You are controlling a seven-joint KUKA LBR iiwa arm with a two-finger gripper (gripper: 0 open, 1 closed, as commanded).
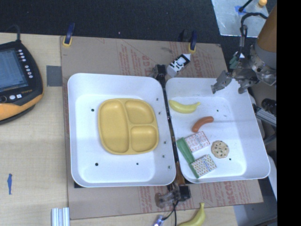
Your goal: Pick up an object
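Wooden table, two white bins. Your end effector hovers over the right bin's far edge, fingers spread, gripping nothing. Below it: banana, sausage, cookie (all loose).

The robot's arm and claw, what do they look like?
The gripper is grey metal with two short, stubby fingers. Above it sits a chunky grey wrist, then an orange band. A thin black cable loops up beside the arm.

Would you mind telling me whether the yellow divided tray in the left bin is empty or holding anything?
Empty. The yellow divided tray lies flat in the left bin, and all three compartments show only bare yellow plastic; the food items lie in the right bin.
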